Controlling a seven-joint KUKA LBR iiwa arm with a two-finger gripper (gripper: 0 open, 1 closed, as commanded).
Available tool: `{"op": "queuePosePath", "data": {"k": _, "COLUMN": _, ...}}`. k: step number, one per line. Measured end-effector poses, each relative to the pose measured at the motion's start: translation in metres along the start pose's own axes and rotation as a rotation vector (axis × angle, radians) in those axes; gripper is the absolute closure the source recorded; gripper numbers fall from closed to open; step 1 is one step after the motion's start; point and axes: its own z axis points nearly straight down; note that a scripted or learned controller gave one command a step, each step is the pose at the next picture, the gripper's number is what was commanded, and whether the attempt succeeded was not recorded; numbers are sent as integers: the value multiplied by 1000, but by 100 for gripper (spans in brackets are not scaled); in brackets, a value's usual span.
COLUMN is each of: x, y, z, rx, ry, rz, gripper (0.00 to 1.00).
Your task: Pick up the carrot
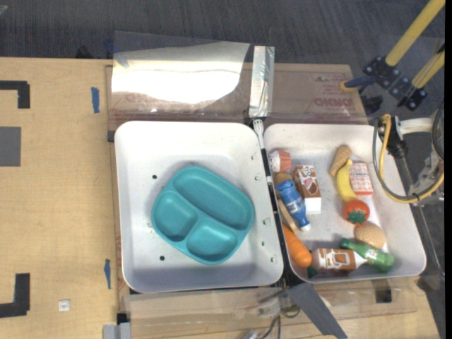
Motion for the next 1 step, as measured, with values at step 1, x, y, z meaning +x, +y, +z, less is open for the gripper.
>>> {"op": "queuePosePath", "data": {"k": 1, "x": -15, "y": 2, "z": -43, "rx": 0, "ry": 6, "rz": -1, "gripper": 100}}
